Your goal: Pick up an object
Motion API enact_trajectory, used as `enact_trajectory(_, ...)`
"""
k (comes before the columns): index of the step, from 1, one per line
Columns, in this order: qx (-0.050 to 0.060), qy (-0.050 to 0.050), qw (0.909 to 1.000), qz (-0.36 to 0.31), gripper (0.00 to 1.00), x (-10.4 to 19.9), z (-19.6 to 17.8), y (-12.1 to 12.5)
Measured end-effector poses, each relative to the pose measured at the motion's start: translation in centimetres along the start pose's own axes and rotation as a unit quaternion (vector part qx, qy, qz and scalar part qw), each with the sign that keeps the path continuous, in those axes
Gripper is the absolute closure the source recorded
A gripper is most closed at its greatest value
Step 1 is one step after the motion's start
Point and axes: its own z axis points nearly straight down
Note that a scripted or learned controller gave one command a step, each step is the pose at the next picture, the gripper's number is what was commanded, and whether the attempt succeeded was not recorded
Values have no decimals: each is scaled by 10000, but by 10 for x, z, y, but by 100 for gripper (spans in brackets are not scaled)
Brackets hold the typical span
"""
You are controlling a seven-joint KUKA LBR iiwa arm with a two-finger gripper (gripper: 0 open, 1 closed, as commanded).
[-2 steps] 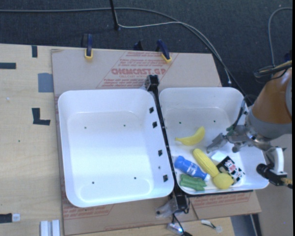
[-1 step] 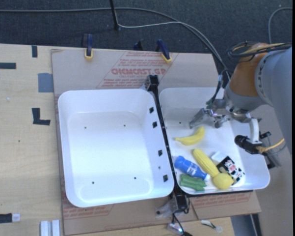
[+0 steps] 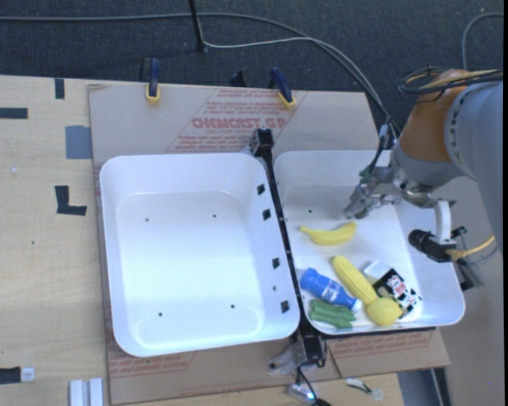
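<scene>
One fixed camera looks down on the tabletop point(image 3: 34, 227) from above, at a slant. It stands far enough to take in both white bins, the left bin point(image 3: 186, 252) and the right bin point(image 3: 423, 227). The arm point(image 3: 456, 134) enters from the right side of the view.

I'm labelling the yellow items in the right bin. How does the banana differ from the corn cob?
The banana is curved and smooth; the corn cob is straight and thicker. The banana lies alone, nearly crosswise, just below the hand; the corn cob lies diagonally in the cluster, with the blue bottle on one side and the lemon at its lower end. Both are yellow and lie flat in the right bin.
</scene>
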Motion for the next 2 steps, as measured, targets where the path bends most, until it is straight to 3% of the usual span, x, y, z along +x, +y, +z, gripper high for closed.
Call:
enact_trajectory(1,-57,-15,9998,-192,100,-14,-127,52)
enact_trajectory(2,-1,-2,9998,-190,0,-13,-120,50)
